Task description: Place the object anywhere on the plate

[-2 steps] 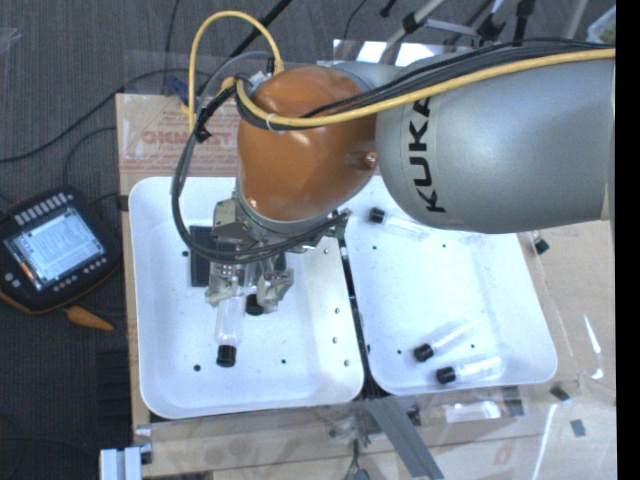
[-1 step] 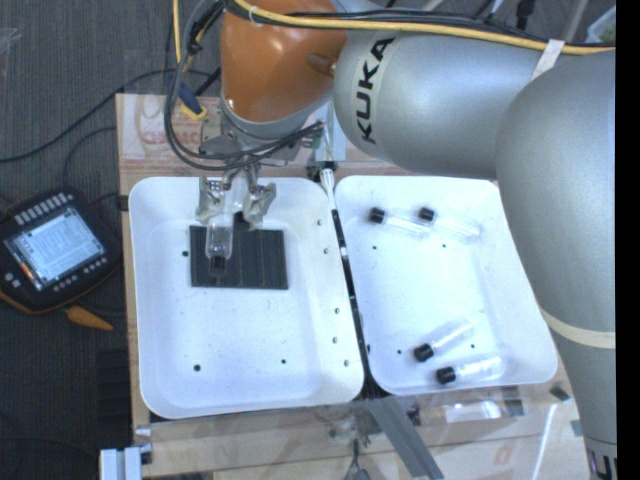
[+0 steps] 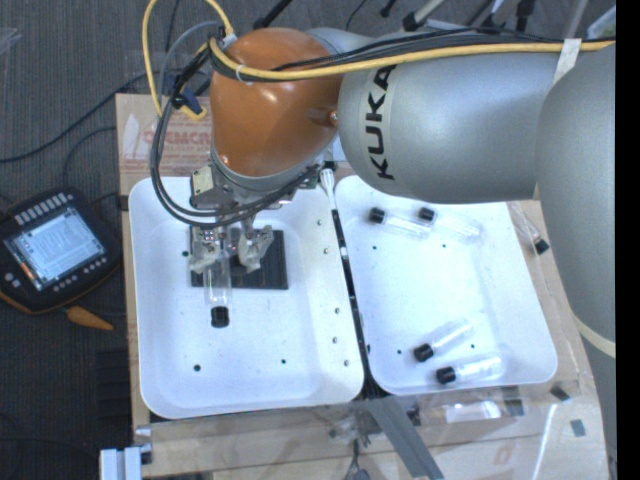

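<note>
While the fingers (image 3: 231, 251) hang slightly spread over the black plate (image 3: 270, 266), the clear tube (image 3: 217, 295) lies just below them, apparently pinched at its top, black-capped end off the plate; placing remains.

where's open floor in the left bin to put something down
Bare floor in the left bin runs along its near edge and near-right corner, below the capped tube. It is crowded by the far wall, where the gripper hangs over the black plate.

The jaws (image 3: 231, 252) cover much of the black plate (image 3: 270, 268).
</note>
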You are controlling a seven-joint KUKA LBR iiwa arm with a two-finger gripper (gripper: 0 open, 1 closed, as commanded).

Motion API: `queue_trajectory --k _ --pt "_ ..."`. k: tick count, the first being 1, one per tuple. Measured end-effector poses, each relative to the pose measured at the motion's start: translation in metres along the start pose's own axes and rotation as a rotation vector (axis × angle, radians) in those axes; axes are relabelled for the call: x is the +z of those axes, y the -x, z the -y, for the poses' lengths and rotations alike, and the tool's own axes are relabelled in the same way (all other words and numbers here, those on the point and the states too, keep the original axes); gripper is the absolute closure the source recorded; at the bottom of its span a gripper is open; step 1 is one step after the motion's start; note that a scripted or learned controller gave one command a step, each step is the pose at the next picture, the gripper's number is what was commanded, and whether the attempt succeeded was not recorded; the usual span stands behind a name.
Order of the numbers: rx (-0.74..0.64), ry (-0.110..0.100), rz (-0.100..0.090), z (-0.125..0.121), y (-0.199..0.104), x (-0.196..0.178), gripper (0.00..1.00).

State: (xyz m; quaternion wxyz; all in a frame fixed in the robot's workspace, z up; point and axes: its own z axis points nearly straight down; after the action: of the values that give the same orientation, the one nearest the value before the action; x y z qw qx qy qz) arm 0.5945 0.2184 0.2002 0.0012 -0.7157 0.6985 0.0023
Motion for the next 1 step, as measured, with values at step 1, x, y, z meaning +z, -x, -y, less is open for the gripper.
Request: queue_trajectory --k 1 --pt "-0.108 -0.003 0.003 0.0420 0.0164 -0.1120 1.00"
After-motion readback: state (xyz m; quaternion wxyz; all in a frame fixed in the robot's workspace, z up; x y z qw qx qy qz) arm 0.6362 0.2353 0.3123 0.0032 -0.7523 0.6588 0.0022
